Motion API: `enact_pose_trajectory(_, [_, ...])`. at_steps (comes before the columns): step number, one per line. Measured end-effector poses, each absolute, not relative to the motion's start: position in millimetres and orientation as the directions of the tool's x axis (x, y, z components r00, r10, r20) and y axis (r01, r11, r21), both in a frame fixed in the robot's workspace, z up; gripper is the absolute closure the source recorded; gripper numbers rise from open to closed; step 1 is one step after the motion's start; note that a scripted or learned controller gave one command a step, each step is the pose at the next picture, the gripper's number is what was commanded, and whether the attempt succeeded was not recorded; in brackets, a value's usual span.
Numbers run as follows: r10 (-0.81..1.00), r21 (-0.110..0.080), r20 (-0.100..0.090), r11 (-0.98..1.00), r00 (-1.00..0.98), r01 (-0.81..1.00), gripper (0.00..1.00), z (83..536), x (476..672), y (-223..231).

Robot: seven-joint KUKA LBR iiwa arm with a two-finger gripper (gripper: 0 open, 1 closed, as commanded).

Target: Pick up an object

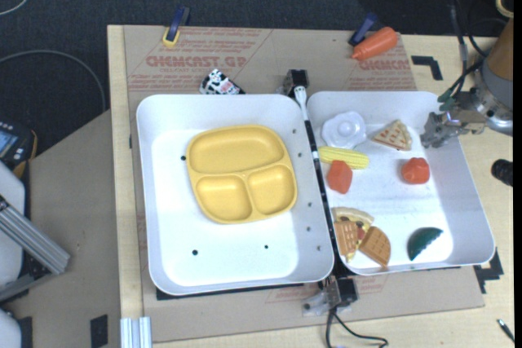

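Hovering at the right bin's [481, 216] upper right rim, the claw [436, 130], its state unclear, sits just up-right of the red tomato [415, 170].

Yellow tray [241, 174], red tomato [415, 170], dark green leaf [424, 240].

a cardboard-topped bench [269, 53] bears two white bins [163, 257] side by side.

I see my arm [499, 85] cut off by the right edge, so most of it is out of sight. The claw [436, 130] is too small and blurred for me to read. Far left of it, grey gear [20, 257] runs off frame.
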State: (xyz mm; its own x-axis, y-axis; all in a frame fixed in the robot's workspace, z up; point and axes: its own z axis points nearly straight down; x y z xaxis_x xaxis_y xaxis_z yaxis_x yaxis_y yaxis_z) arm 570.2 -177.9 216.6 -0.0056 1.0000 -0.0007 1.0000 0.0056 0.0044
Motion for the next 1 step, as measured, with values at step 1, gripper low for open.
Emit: enact_pose_trajectory(1, [1.000, 0.005, 0.000, 0.006, -0.006, 1.000, 1.00, 218.1, 597.8, -141.0])
